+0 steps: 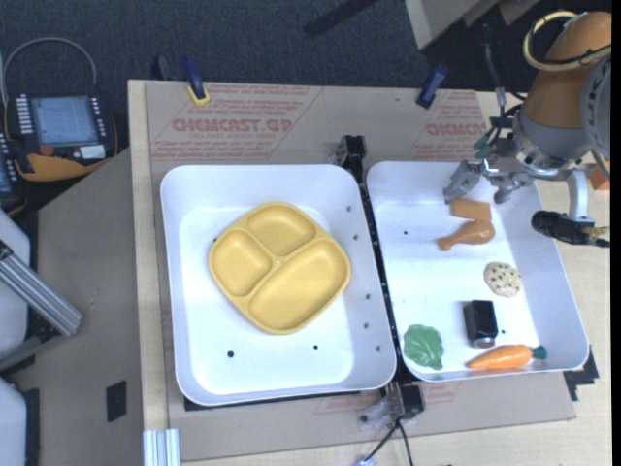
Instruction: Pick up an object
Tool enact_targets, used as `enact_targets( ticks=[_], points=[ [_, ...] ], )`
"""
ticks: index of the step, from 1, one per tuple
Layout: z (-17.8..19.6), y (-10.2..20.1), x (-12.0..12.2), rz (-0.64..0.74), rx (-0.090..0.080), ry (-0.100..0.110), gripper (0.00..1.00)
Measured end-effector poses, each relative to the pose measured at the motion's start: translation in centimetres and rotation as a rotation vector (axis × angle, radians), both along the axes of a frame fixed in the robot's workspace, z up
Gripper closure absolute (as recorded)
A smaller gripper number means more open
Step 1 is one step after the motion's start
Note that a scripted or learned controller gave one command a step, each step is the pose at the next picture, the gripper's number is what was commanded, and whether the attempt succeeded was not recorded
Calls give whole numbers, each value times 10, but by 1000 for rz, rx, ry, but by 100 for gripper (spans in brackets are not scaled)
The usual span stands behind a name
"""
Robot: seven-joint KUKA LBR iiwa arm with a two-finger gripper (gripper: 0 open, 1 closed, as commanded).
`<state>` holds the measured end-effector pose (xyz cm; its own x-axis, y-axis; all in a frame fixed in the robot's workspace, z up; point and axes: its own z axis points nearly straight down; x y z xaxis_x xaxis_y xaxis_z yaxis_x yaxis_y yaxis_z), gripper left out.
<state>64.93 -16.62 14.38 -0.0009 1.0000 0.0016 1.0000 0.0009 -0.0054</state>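
Drumstick (pixel 467 231) lies in the right bin (pixel 558 270), far end, directly under the hand (pixel 481 184). Hand's fingers spread wide, straddling its thick end, nothing gripped yet; likely lined up to close. Cookie (pixel 502 278), black block (pixel 479 320), carrot (pixel 502 358), green leaf (pixel 424 345) sit nearer. Yellow plate (pixel 280 265) fills left bin (pixel 184 260).
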Motion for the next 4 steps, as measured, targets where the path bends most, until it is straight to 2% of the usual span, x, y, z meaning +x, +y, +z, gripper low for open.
enact_targets(
  ticks=[1,2,4],
  points=[
    [-52,1,0,1,-1,-2,0],
    [-39,1,1,2,-3,-7,100],
    [62,9,-11,-1,-4,-12,100]
  ],
)
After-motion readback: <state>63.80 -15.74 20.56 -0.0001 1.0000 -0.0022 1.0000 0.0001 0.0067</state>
